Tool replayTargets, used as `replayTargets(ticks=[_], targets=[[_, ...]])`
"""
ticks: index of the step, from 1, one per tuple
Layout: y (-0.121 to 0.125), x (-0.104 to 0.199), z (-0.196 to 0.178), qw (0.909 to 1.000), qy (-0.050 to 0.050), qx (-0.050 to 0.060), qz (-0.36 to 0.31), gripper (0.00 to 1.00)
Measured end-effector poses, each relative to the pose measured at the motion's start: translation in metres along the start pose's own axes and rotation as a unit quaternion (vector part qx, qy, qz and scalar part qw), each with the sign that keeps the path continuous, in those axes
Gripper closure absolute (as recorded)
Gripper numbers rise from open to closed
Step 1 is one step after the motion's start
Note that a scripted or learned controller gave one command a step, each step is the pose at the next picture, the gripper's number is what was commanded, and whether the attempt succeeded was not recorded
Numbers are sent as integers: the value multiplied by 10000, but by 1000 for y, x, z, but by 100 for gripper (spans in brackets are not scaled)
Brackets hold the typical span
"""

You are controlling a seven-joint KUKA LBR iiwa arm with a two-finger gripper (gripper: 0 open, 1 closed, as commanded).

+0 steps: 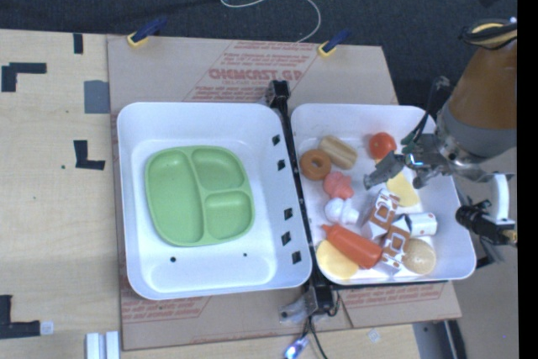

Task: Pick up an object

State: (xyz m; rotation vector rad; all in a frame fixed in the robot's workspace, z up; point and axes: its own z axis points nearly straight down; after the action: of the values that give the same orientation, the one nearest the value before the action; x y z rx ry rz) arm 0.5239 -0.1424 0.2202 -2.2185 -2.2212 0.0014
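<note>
The right bin [437, 118] holds a pile of toy food. In it lie a brown donut [315, 165], a tan bun [338, 150], a red tomato [382, 144], a pink piece [339, 183], a yellow wedge [406, 192], an orange-and-white carton [385, 216], a red-orange carrot-like piece [353, 245] and a tan round piece [419, 256]. My gripper [400, 176] hangs over the bin's right half, just above the yellow wedge and right of the pink piece. Its fingers are spread open and nothing sits between them.
The left bin [134, 126] holds a green divided plate [200, 194]. A black divider [286, 172] runs between the bins. A white cylinder [420, 224] and a yellow disc [336, 263] lie near the right bin's front wall. The arm's grey body [483, 126] overhangs the right rim.
</note>
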Motion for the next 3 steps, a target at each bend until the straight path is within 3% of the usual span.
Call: replayTargets(ticks=[1, 2, 3], targets=[[-30, 21, 114, 9999, -38, -109, 5, 0], [47, 38, 121, 9998, -80, -162, 6, 0], [41, 32, 118, 9995, -120, -284, 22, 100]])
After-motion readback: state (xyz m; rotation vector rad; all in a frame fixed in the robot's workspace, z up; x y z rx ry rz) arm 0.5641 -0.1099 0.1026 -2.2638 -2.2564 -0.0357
